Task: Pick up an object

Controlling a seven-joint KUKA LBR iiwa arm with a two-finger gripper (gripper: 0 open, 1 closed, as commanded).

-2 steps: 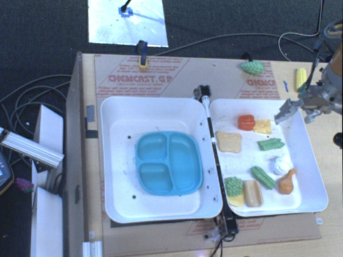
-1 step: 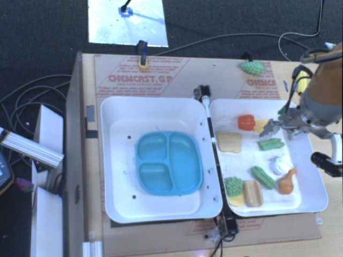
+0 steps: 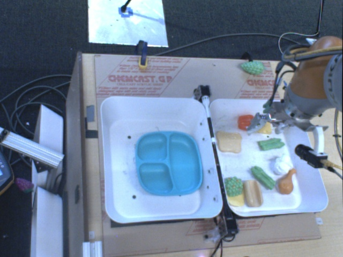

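Left bin (image 3: pixel 112 143): blue divided plate (image 3: pixel 169 162) lying flat, long axis roughly along the bin, nothing else beside it. Right bin (image 3: pixel 316 197) is crowded with toy food: bread slice (image 3: pixel 229 142) against the centre divider, red piece (image 3: pixel 245 122) and yellow wedge (image 3: pixel 266 128) at the far side, green bean pod (image 3: pixel 270 143) lying left-right, second green pod (image 3: pixel 263 177) running diagonally toward the near right, white piece (image 3: pixel 280 166), chicken drumstick (image 3: pixel 286 182) with its bone end pointing away and right, broccoli (image 3: pixel 233 186) touching a hot dog bun (image 3: pixel 252 193) that lies near-far. Gripper (image 3: pixel 266 119) sits over the far side of the right bin, just beside the red piece and yellow wedge; can't tell whether the fingers are apart or together, nothing visibly clamped. Green item (image 3: pixel 252 67) lies on the cardboard-topped bench (image 3: pixel 161 76) behind the bins. Dark floor, cables at the left.
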